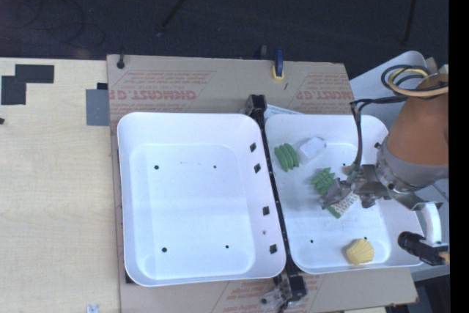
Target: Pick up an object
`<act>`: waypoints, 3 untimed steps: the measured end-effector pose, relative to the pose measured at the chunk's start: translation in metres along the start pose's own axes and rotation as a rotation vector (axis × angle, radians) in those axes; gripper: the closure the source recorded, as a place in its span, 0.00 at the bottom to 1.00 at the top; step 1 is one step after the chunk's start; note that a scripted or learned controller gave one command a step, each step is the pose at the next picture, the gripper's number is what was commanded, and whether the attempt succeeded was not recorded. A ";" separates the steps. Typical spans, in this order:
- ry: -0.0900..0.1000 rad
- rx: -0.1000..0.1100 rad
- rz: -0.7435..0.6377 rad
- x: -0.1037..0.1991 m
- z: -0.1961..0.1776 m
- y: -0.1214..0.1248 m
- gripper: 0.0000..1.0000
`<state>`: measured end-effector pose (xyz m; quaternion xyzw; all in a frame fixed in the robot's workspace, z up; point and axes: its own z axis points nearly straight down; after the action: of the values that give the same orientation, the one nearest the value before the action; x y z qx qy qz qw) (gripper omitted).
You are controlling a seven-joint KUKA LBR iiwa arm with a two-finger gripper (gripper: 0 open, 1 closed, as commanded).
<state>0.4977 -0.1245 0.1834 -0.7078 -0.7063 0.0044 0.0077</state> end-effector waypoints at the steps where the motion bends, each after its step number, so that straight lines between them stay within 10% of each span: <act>1: -0.003 -0.014 -0.002 0.026 0.099 0.015 0.00; 2: -0.003 -0.013 0.006 0.023 0.085 0.014 1.00; 3: -0.004 -0.024 -0.010 0.092 -0.010 0.061 1.00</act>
<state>0.5595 -0.0328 0.1926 -0.7045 -0.7097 -0.0026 -0.0020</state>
